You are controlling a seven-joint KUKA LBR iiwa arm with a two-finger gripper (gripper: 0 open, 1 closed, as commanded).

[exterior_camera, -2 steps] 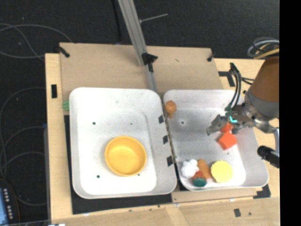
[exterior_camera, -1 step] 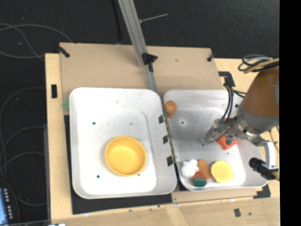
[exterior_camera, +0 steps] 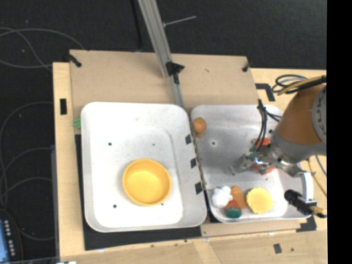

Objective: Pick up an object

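A shallow white plastic left bin point(exterior_camera: 110, 131) is occupied by a round yellow bowl point(exterior_camera: 146, 181). The right white bin point(exterior_camera: 225, 128) is entered by the grey pincer point(exterior_camera: 250, 163), its state impossible to tell. A yellow round object point(exterior_camera: 259, 200), an orange ball point(exterior_camera: 199, 126), a white lump point(exterior_camera: 221, 196) and a small orange piece point(exterior_camera: 237, 193) are seen there.

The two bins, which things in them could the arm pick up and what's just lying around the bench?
For the job:
yellow bowl in the left bin
orange ball, white ball, carrot-like piece, green thing, yellow disc in the right bin
gripper, above the right bin

Just lying about:
metal pole
cables
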